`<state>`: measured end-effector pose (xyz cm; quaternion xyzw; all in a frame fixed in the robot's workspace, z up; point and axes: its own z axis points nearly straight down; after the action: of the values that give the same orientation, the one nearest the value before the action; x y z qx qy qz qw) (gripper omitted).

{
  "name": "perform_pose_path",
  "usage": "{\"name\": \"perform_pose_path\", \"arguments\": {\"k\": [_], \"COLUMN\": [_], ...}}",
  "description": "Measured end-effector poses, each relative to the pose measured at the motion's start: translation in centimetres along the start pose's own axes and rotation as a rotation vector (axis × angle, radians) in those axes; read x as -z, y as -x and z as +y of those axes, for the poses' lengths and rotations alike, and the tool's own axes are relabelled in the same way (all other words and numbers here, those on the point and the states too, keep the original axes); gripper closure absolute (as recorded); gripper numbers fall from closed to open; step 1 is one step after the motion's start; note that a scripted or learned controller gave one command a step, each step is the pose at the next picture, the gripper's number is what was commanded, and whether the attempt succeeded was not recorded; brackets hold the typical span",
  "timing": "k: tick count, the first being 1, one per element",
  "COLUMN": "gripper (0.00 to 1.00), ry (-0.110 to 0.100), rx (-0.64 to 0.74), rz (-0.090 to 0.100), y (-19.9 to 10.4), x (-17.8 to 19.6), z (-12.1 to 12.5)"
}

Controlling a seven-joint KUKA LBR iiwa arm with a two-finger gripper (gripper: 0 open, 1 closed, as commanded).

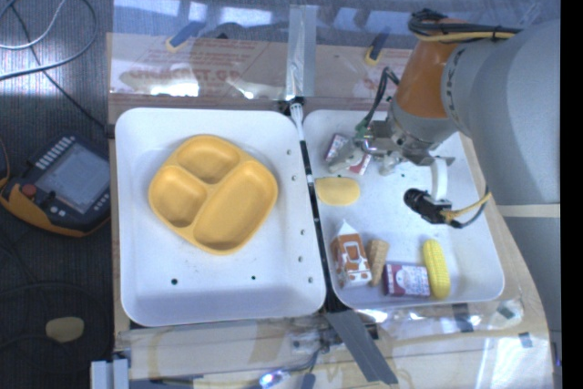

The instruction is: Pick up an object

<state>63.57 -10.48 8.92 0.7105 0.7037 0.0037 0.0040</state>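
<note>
The gripper point(369, 148) is seen low at the upper left of the right bin point(474, 223), right over a small red-and-white packet point(344, 152) whose print is too small to be read, and whether the jaws are apart or together cannot be told. Lower in that bin an orange carton point(351, 258), a red packet point(405, 279) and a corn cob point(436, 268) are found, lettering blurred, with a pale yellow piece point(337, 190) mid-left; the yellow divided plate point(212, 192) is left in the left bin point(146, 287)
</note>
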Motion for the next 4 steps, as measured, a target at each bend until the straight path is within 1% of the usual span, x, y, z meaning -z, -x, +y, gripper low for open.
{"name": "perform_pose_path", "arguments": {"k": [1,2,3,4], "gripper": [0.00,1.00,1.00,1.00], "ry": [-0.002,-0.001,0.017,-0.015], "rx": [0.029,0.030,-0.046,0.117], "rz": [-0.002,-0.003,-0.005,0.002], "y": [-0.5,-0.5,0.1,-4.6], "x": [-0.1,1.4,0.9,14.6], "z": [3.6,3.8,-0.8,-5.0]}}
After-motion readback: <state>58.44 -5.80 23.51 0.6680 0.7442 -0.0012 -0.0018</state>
